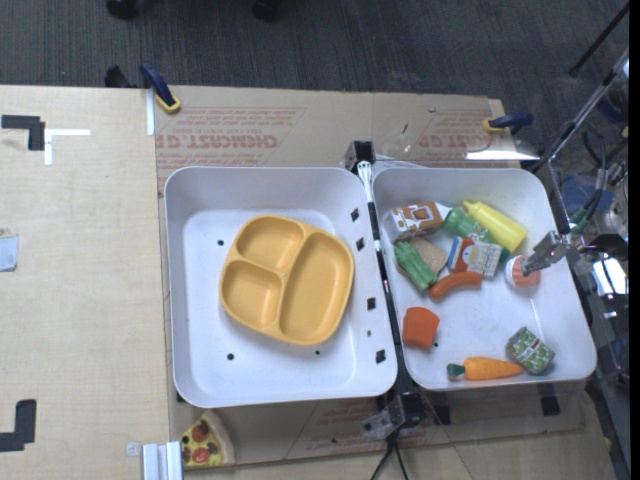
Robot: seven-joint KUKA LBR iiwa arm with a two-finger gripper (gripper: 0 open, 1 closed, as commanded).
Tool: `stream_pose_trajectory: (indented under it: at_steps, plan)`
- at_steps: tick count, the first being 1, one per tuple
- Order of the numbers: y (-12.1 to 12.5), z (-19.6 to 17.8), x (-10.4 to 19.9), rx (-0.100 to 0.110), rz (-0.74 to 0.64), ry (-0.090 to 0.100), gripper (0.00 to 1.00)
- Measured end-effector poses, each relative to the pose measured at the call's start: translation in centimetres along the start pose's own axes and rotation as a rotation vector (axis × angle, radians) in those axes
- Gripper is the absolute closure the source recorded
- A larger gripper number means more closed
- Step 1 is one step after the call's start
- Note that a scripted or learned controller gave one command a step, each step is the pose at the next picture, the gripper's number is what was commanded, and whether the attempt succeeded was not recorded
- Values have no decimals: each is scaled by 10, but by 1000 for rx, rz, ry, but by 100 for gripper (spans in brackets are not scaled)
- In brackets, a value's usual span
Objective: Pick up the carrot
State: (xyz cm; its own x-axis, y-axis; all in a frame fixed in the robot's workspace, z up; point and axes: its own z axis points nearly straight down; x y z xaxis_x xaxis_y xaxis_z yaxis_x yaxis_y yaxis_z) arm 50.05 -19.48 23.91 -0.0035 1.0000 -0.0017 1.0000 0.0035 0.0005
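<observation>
The claw, aperture indeterminable, is hovering well apart from the carrot; descending here risks grasping neighbouring toys instead.

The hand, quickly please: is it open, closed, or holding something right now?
Hand: whether it is open or closed cannot be told. It is at the right edge of the right bin, far from the carrot.

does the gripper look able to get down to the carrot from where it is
Probably yes. The carrot lies alone near the right bin's front wall, nothing on top of it. The gripper hovers at the bin's right side, with bare floor between them.
</observation>
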Motion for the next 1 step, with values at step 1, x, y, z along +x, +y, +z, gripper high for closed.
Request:
stream_pose_trajectory:
  at_steps: [1]
  plan:
    - [-21, 48, 30, -1, -164, 1, 0]
